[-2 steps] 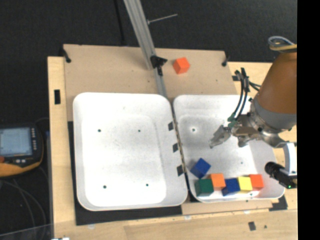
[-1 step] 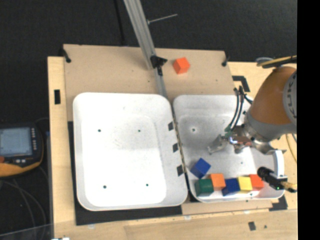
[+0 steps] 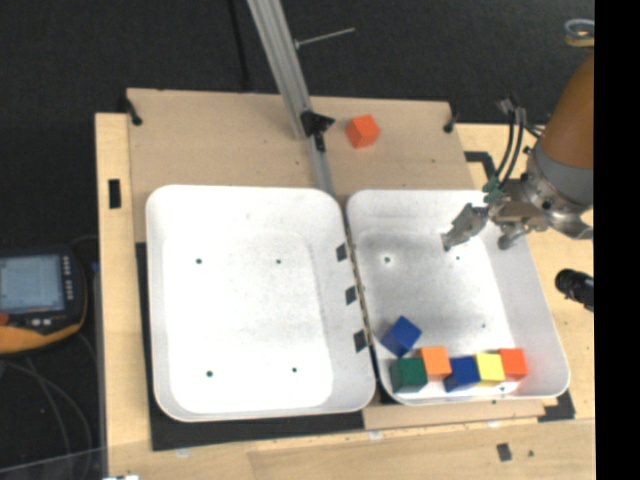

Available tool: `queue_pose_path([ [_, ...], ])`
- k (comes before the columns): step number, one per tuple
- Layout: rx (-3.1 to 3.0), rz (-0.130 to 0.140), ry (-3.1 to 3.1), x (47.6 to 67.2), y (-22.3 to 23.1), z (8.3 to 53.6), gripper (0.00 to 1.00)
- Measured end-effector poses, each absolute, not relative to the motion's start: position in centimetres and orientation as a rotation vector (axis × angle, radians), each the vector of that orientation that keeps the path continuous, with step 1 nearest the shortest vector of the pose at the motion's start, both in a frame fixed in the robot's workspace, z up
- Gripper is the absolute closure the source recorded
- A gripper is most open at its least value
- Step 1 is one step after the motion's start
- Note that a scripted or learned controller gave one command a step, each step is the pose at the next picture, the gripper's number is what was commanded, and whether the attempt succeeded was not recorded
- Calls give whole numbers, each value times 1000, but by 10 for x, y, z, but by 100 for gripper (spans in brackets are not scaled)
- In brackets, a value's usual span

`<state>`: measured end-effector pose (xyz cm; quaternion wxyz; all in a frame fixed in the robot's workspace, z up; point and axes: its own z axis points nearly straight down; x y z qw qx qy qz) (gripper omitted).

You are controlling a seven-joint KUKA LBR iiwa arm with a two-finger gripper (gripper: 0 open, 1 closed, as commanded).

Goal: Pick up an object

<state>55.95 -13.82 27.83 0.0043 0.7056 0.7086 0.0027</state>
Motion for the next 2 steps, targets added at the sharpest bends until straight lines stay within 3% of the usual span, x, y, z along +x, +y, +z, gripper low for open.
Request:
queue_pose_path([
  [1,2216,-2,2223,558,-139,274,0],
  [2,2222,-1,2217,523,-143,278,0],
])
